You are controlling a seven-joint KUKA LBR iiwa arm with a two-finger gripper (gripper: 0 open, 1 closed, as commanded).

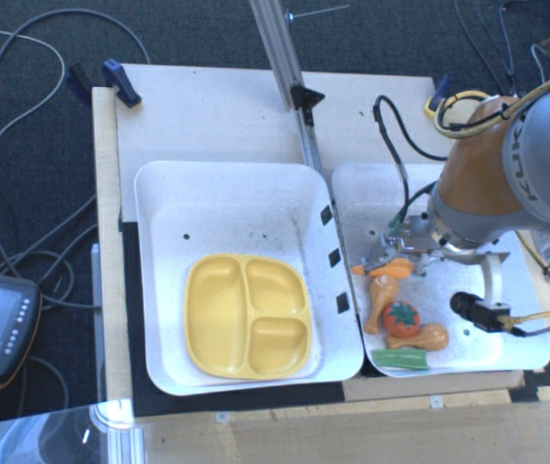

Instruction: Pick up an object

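My gripper hangs low over the right bin, near its left-middle part. Just below it lies a small orange carrot-like piece, close to or touching the gripper's tip. Nearer the front sit an orange gourd-shaped toy, a red tomato with a green top and another orange piece. A green pod-like thing lies along the bin's front edge. The wrist hides whatever is right under the gripper.
The left bin holds a yellow divided plate toward its front. A metal pole slants in from the top and ends between the bins. Cables lie at the right bin's back.
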